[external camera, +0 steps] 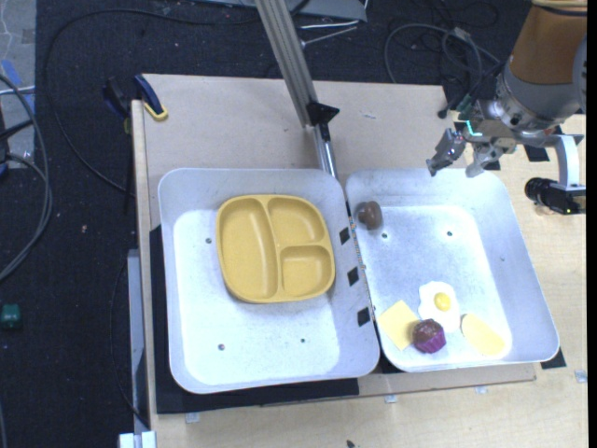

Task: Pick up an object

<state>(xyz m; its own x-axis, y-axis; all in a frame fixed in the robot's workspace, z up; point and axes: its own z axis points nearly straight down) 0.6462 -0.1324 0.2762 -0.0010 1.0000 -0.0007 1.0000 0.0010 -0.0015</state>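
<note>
Up at the upper right of the frame, the gripper (pixel 464 154) hangs over the far rim of the right bin (pixel 522 278), its two fingers spread apart with nothing between them, probably readied for a descent. Any candidate to pick lies lower down: a brown ball (pixel 369 215) against the bin's left wall, and, clustered in the lower right corner, a purple object (pixel 429 336), a fried egg toy (pixel 439 301) and two yellow pieces (pixel 399 324). Left of centre, a yellow divided plate (pixel 276 247) rests in the left bin (pixel 187 343), likely just waiting.
</note>
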